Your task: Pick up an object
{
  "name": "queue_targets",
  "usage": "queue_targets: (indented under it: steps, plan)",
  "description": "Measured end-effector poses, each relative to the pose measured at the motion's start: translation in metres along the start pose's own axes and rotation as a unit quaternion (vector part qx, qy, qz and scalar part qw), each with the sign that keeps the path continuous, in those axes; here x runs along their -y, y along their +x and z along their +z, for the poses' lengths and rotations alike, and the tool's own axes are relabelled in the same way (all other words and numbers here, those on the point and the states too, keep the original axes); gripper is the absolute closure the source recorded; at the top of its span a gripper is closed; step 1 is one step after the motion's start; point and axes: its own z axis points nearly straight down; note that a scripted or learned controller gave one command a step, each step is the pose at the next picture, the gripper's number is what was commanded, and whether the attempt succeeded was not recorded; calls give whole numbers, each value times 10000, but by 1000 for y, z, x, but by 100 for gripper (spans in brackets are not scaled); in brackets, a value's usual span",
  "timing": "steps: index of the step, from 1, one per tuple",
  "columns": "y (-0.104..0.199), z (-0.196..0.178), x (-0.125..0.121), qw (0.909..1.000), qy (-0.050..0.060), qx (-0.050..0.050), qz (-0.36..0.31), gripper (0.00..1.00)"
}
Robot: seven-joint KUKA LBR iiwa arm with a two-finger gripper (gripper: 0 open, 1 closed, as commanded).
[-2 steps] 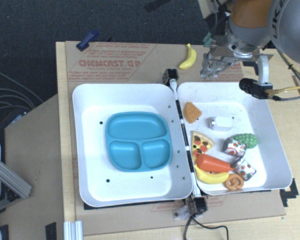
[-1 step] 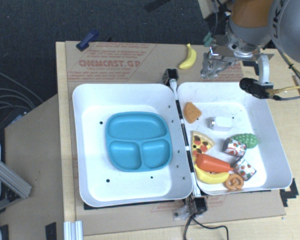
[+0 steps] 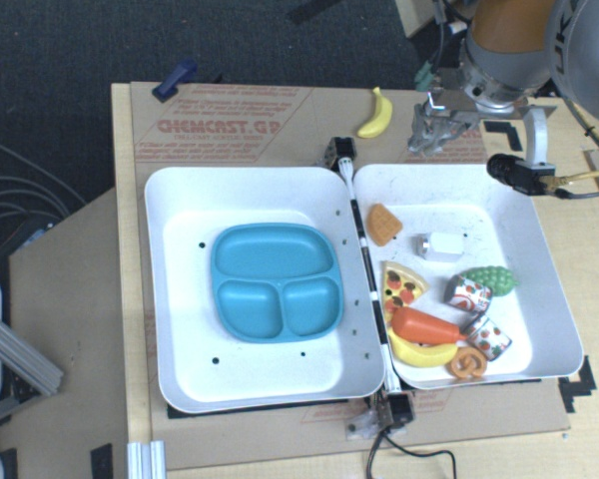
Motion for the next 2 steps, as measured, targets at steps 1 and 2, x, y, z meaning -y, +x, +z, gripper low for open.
queue_targets:
  steps: [1, 2]
  plan:
    - [11, 3, 0, 10000, 16, -4, -5, 100]
    - [-3, -1, 0, 10000, 2, 0, 1, 100]
